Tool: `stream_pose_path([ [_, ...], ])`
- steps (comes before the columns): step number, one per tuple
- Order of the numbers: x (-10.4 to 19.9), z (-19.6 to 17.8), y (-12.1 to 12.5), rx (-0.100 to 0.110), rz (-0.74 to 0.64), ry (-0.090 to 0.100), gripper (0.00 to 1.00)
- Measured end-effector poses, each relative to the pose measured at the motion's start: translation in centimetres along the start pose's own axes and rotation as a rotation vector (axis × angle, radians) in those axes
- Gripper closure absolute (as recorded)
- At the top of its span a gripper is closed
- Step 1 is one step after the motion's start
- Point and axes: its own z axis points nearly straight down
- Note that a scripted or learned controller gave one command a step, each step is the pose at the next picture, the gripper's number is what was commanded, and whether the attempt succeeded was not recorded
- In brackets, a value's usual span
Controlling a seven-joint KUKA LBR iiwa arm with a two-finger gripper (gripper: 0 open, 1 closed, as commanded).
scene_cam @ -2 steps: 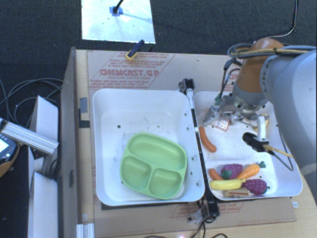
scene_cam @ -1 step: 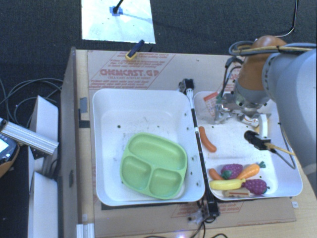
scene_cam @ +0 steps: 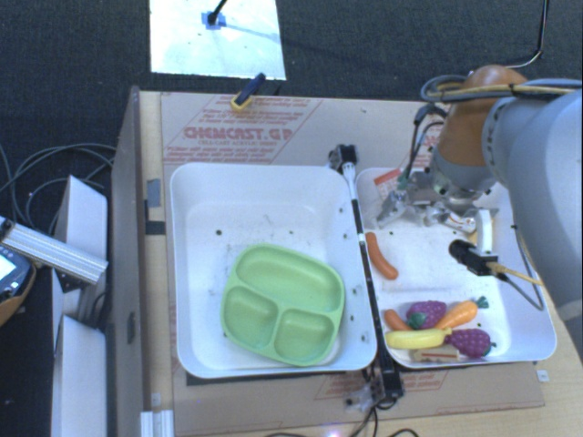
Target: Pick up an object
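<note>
My gripper [scene_cam: 398, 206] hangs low over the far left part of the right bin [scene_cam: 528, 321], at the end of the grey arm with its orange band. An orange-red toy sausage [scene_cam: 381, 255] lies on the bin floor just in front of the gripper, near the bin's left wall. Along the near wall lies a cluster of toy food: a purple grape bunch [scene_cam: 425, 312], a carrot [scene_cam: 457, 314], a yellow banana [scene_cam: 417, 339], a second purple berry bunch [scene_cam: 470, 341] and a small orange piece [scene_cam: 394, 319]. Nothing shows between the fingers.
The left bin [scene_cam: 205, 208] holds a green divided plate [scene_cam: 284, 304] towards its near right. A small orange-and-white item [scene_cam: 388, 178] sits in the right bin's far left corner. A yellow-and-black tool [scene_cam: 246, 92] lies on the cardboard behind the bins.
</note>
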Motion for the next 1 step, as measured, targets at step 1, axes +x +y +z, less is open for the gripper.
stream_pose_path([
  [1,-0.78,0.64,2.56,-0.026,0.006,-0.006,0.00],
])
